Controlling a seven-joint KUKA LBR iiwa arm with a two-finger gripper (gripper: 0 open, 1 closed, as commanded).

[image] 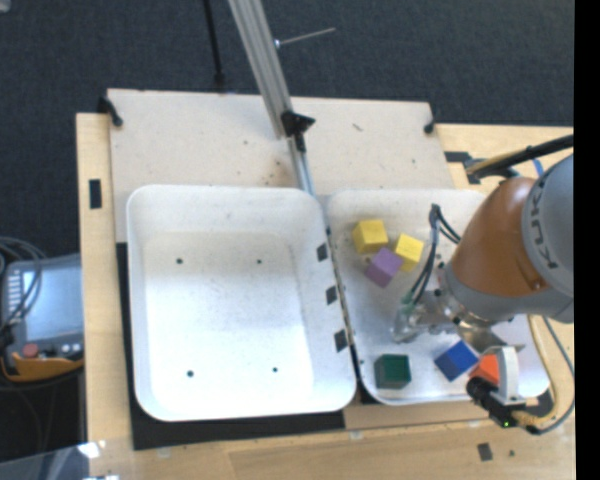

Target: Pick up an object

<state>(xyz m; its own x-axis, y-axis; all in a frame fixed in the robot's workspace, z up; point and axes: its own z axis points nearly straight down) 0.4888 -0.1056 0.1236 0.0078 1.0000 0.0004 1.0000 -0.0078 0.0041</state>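
While my gripper hangs low with nothing visibly held, its state unclear, I judge I'm reaching: the green block just below needs a short descent.

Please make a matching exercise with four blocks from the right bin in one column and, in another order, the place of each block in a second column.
Blocks:
1. green block
2. blue block
3. purple block
4. yellow block

Places:
A. touching a second yellow block, on its left
B. near the bin's front left corner
C. farthest back in the right bin
D. beside an orange object

Pairs: 1-B, 2-D, 3-A, 4-C
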